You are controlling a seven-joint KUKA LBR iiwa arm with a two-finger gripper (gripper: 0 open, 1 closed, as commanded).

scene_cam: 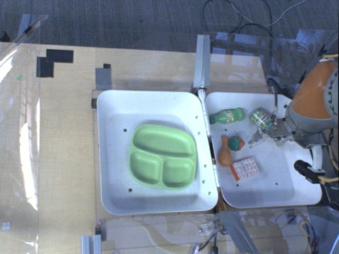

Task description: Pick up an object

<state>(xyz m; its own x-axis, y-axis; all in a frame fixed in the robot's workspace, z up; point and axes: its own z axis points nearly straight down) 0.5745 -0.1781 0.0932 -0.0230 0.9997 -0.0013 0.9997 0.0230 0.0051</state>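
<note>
In the right bin (280,189) lie a green bottle (228,116), a crumpled green and silver wrapper (260,117), an orange pear-shaped toy (225,153) with a small green ball (235,142) against it, and a small red-patterned box (244,168). My gripper (266,133) reaches in from the right, low over the bin's upper middle. It sits just below and right of the wrapper, close to it. Whether it touches the wrapper is unclear. The orange band of the arm (318,91) rises behind it.
The left bin (111,142) holds a green divided plate (162,155). A metal divider rail (202,62) runs between the bins at the back. Cables (238,15) lie on the floor behind. Bare bin floor lies at the right bin's lower right.
</note>
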